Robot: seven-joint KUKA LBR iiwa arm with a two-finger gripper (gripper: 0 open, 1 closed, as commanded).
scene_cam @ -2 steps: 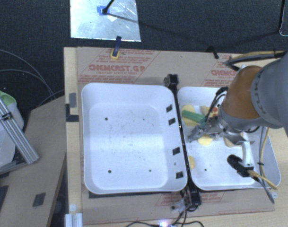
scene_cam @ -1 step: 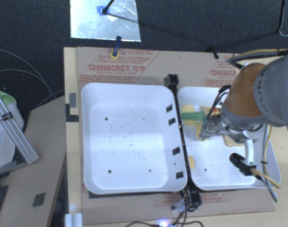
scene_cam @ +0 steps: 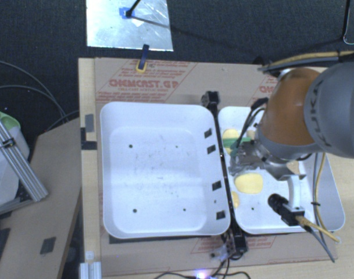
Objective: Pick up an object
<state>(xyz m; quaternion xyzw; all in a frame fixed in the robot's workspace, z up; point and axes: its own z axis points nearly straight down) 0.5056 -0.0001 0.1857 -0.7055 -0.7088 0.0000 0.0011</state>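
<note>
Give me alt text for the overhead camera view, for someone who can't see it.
A grey robot arm with an orange band reaches down into the right shallow white bin, above pale yellow rounded objects. The left shallow white bin sits beside it on a cardboard-covered bench.

The grey arm [scene_cam: 333, 106] reaches in from the right, its orange band [scene_cam: 287, 106] bulging large toward the camera, wrist bent steeply downward. The end effector [scene_cam: 242, 163] hangs low beneath it, mostly hidden by the wrist, with cables looping alongside the metal mount
</note>
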